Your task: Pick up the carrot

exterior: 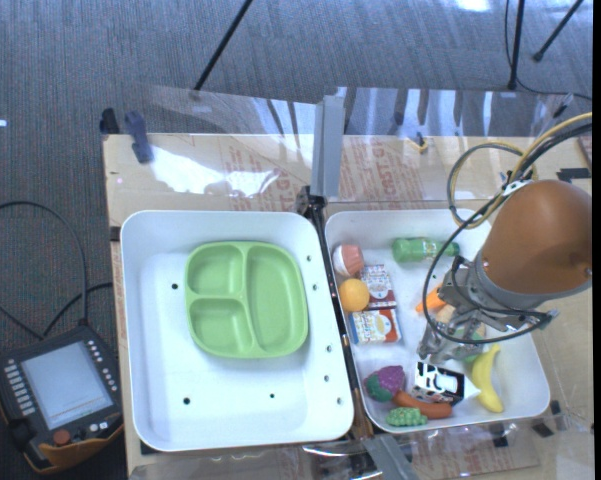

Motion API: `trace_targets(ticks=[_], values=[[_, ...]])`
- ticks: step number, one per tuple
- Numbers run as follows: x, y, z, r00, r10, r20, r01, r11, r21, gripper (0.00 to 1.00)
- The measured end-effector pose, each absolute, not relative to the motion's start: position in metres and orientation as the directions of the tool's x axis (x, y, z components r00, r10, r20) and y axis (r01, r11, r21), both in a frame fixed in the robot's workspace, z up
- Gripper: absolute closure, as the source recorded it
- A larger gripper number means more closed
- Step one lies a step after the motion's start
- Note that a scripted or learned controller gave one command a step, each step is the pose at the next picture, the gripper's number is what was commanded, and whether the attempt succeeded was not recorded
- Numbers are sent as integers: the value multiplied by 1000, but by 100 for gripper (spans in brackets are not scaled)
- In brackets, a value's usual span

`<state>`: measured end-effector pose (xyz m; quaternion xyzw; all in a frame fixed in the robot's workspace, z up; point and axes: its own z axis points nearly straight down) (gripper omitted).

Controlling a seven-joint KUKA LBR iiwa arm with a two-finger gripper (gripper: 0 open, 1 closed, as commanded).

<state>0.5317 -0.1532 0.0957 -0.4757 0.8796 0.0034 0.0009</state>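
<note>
Carrot (423,405) lies near the front edge of the right bin (525,408), a slim orange piece with its tip pointing toward the purple grapes (387,381). Touching its front side is a green bumpy vegetable (407,418), and just behind it stands a black-and-white carton (439,380). A yellow banana (487,377) curves just to the right of that carton. Farther back from the carrot sit a small boxed packet (373,325), an orange ball (354,295), a pink-and-white piece (348,259) and a green bottle (417,250) lying on its side. The gripper (442,336) hangs above the bin just behind the carton, apart from the carrot; whether its fingers are spread or closed I cannot tell, and nothing is seen in their grasp. Well to the left of the carrot, the left bin (150,268) bears a green divided plate (247,298).
</note>
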Motion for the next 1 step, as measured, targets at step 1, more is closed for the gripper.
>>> trace_targets(ticks=[1], values=[[592,-111,87,-283,-959,-5,-959,283,1,100]])
